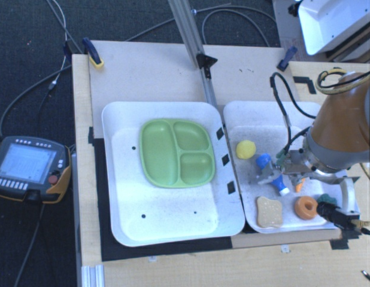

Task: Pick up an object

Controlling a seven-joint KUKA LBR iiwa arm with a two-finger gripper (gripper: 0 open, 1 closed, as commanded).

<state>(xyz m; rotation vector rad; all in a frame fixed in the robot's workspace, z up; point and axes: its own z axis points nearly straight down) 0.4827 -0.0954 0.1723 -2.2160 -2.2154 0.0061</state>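
The right bin (257, 113) holds several small objects: a yellow ball (245, 149), a blue piece (263, 160), a white and blue bottle-like thing (281, 186), a slice of toast (269, 212), an orange ring (305, 208) and a dark green item (327, 202). My gripper (276, 173) hangs low over the middle of this bin, right by the blue piece and the bottle-like thing. The wrist hides part of what lies under it, so I cannot see whether anything is gripped.
In the left bin (122, 160) lies a green divided plate (176, 152). A metal pole (191, 28) slants in from the top, ending between the bins. A teach pendant (29, 169) lies on the floor at left. Black cables (282, 103) loop over the right bin's far side.
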